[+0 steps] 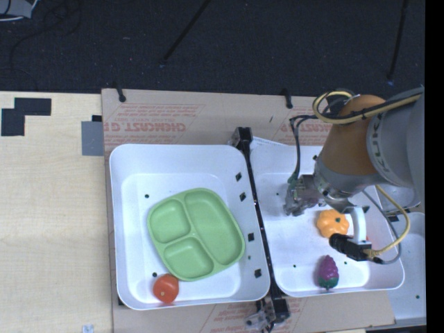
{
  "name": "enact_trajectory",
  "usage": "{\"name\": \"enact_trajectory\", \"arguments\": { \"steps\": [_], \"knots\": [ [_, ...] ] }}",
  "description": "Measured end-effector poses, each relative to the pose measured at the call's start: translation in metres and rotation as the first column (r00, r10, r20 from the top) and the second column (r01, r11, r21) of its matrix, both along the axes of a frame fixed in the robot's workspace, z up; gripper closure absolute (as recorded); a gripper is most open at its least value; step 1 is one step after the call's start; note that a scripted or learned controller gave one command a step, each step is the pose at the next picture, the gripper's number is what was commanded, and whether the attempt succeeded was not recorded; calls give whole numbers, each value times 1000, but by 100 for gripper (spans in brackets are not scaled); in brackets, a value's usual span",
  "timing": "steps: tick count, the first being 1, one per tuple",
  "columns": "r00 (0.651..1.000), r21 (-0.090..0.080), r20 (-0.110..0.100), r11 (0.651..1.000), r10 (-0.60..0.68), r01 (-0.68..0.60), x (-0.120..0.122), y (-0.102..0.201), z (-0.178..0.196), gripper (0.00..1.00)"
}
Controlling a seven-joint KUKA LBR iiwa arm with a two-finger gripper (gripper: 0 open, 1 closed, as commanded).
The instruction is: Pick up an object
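Below, two white bins (132,186) sit on cardboard (173,113); tool (297,201) state unclear

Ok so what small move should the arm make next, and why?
Probably shift the claw toward the orange toy and lower onto it. The claw sits low in the right bin with nothing visibly between its fingers, and that toy lies closest, with the purple toy farther off.
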State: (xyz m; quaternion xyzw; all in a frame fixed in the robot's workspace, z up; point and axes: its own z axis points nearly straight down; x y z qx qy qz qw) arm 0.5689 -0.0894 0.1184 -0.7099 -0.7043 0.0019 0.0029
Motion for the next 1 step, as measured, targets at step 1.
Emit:
{"name": "enact_trajectory", "arguments": {
  "steps": [1],
  "knots": [
    [1000, -2, 8, 1000, 0, 0, -3, -4, 43, 100]
  ]
}}
